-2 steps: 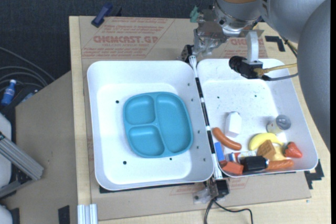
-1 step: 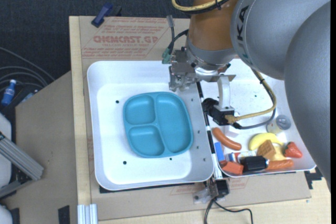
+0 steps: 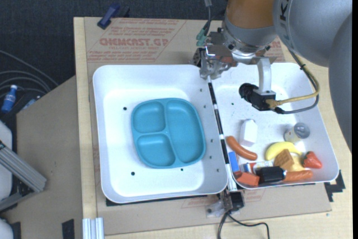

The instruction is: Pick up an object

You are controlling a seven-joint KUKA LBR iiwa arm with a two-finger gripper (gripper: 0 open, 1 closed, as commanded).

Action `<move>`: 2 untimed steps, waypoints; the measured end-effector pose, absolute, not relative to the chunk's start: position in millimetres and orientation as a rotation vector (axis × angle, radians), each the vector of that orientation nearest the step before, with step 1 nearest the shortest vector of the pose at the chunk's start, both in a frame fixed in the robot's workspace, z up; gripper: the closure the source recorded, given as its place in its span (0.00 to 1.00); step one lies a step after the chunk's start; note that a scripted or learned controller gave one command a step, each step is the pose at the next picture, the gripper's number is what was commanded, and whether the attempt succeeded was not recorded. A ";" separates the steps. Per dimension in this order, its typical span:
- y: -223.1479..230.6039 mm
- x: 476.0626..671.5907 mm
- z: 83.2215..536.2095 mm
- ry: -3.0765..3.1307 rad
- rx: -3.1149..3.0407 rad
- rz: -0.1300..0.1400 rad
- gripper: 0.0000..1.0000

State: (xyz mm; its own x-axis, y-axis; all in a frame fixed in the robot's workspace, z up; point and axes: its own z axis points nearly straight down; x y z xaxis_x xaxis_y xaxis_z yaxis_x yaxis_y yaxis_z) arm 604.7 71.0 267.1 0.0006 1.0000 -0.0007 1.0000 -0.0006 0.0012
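Toy food (image 3: 279,165) heaped, right bin's (image 3: 324,120) near corner; cardboard (image 3: 134,39) reads "CHEMCAST"; hand (image 3: 212,64) state unclear.

Two bins side by side on the desk (image 3: 84,176), divided tray (image 3: 167,132) lying in the left bin (image 3: 106,92), right bin (image 3: 324,137) holding a small block (image 3: 248,132), sausage (image 3: 241,148) just before it, banana (image 3: 281,149) to their right, more small items heaped along the near wall, arm reaching over the far edge of the right bin

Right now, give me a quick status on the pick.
Hand over the bins' divider, far end, nothing seen in it. Toy food piled in right bin's near corner, untouched. Blue plate in left bin.
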 end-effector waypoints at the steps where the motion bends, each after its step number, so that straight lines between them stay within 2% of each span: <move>1: 68.0 666.6 263.0 2.221 2.220 0.001 1.00; 2: 11.6 600.1 270.2 2.221 2.223 -0.003 1.00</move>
State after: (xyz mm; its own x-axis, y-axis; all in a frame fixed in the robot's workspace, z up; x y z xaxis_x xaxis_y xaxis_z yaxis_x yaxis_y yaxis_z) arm 600.1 11.6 270.2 0.0008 1.0000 -0.0007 1.0000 -0.0008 -0.0025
